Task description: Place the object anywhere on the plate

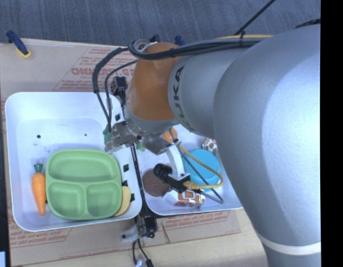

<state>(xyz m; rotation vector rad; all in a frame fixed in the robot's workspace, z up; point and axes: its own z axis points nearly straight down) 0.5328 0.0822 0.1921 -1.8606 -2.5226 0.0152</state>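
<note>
A green divided plate (85,183) lies in the left bin (26,107), toward its front. An orange carrot (38,188) with a green top rests just left of the plate, on the bin floor. A yellow piece (126,199) peeks out from under the plate's right edge. My gripper (120,139) hangs over the wall between the two bins, just above the plate's upper right corner. A small green bit (139,146) shows beside the gripper; I cannot tell what it is or whether it is held.
The right bin (227,203) holds a blue round thing (205,166), a brown disc (154,186), a small orange and white item (189,199) and a red and white piece (209,145). The big grey arm covers most of that bin.
</note>
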